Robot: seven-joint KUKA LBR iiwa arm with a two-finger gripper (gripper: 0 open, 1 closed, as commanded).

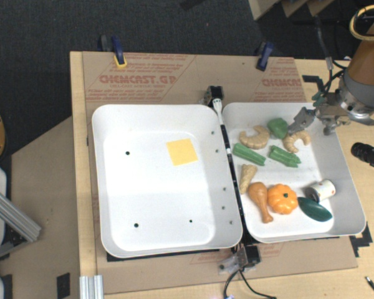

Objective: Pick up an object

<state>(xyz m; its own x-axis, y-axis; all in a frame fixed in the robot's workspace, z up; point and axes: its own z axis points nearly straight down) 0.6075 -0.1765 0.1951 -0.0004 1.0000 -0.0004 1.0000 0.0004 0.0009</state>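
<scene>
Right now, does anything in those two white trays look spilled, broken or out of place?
Nothing looks spilled or broken. The one oddity: a yellow square lies alone in the left bin, while the toy foods, like the orange pumpkin, crowd the right bin.

Blue clamps (118, 50) on brown board (81, 167)

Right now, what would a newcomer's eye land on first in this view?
Probably the yellow square lying alone in the left bin, against the crowded right bin, where the orange pumpkin stands out near the front. The hand hangs over the right bin's far side, by a green piece.
</scene>
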